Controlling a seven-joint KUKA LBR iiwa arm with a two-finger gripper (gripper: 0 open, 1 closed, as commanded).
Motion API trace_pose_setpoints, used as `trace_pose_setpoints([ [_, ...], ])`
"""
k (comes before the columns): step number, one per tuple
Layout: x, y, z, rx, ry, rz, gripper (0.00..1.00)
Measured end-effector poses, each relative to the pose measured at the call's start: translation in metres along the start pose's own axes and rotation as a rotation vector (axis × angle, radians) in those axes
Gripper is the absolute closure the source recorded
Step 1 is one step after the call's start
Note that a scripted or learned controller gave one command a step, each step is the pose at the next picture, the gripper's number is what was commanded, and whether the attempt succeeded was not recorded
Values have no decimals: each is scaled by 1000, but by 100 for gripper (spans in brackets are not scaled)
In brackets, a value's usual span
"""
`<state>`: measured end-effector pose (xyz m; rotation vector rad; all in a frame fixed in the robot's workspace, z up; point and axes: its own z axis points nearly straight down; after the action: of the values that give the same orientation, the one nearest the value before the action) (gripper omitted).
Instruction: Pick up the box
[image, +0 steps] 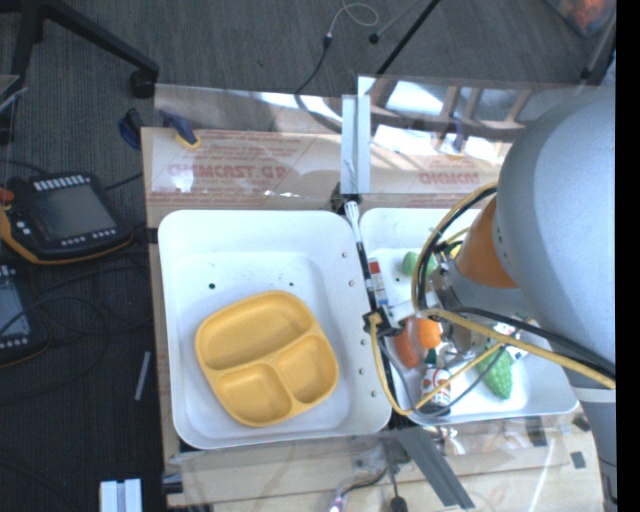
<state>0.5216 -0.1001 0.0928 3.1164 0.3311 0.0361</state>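
Note:
My gripper (437, 352) reaches down into the right bin (545, 395), with the grey arm and its orange band above covering much of that bin. Just below the gripper lies a small red and white box-like item (437, 384), near the bin's front wall. I cannot make out whether the gripper touches it. An orange and red object (418, 336) sits right beside the gripper on its left. A green, bumpy object (498, 375) lies to the right of the box.
The left bin (190, 250) holds a yellow divided plate (265, 356). A small green item (410, 263) lies at the back of the right bin. Yellow and black cables (380, 350) loop along the divider between the bins. A pendant (62, 215) lies off the bench at left.

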Motion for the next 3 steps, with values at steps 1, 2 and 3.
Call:
trace_pose_setpoints([
  [1, 101, 22, 4, 1, -12, -36, 0],
  [2, 9, 52, -49, 10, -30, 16, 0],
  [3, 53, 22, 3, 4, -18, -194, 0],
])
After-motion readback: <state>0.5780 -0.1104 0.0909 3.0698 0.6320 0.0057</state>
